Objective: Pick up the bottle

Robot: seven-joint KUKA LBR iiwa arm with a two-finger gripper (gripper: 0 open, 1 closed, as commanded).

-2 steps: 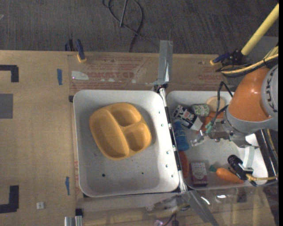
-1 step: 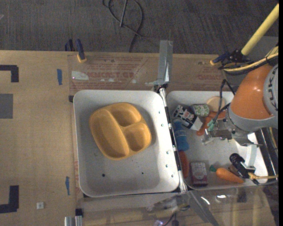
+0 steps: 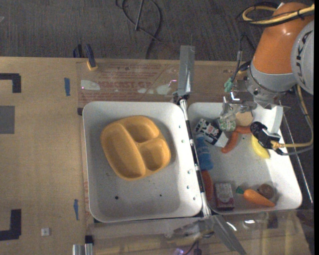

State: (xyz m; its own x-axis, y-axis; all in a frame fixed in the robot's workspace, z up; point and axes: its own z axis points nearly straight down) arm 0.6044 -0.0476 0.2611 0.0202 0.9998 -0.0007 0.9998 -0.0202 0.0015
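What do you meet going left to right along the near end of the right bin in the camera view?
Red box → carrot, with a brown round item just behind the carrot's right part.

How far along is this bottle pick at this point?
Done: the pincer sits low at the far end of the right bin. In hand: it is just above a clear, bottle-like item, but a grasp cannot be confirmed. Left: gripping and lifting it.

Grey arm, orange band, yellow cable
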